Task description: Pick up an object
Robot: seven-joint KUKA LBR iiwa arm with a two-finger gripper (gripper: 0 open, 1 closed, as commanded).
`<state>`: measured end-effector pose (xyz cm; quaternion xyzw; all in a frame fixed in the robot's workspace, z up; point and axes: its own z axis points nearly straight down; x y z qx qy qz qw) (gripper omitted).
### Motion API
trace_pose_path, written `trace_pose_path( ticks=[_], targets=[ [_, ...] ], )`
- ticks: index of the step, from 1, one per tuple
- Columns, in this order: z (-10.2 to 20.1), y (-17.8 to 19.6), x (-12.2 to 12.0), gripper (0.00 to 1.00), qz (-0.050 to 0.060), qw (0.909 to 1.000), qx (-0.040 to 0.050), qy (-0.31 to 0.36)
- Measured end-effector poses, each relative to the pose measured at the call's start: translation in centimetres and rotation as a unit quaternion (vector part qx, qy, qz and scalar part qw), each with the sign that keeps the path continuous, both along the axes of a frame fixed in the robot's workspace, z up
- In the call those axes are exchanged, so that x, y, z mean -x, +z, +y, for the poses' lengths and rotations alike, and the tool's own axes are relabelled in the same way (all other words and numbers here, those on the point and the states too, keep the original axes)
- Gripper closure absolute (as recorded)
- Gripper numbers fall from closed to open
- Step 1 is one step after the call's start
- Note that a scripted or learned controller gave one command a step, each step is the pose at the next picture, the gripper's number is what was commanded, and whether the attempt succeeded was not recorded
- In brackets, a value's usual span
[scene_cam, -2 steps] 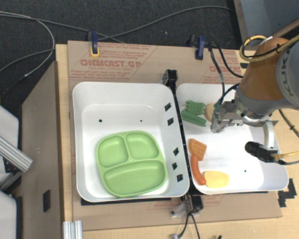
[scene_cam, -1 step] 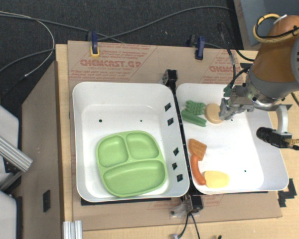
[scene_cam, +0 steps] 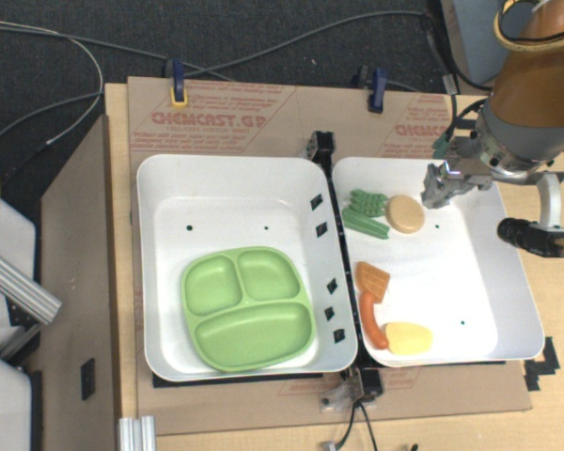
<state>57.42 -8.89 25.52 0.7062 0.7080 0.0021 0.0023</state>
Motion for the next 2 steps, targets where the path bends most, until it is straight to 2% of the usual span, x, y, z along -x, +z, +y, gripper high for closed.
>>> trace_pose_path(
  ticks=[1, 2],
  targets=[
    [0.1, 2.2, -0.1, 1.0, 0.001, 1.0, -0.0002, 0.0],
    [4.9, 0.2, 0.5, 1.0, 0.005, 1.0, -0.0015, 0.001]
  ],
)
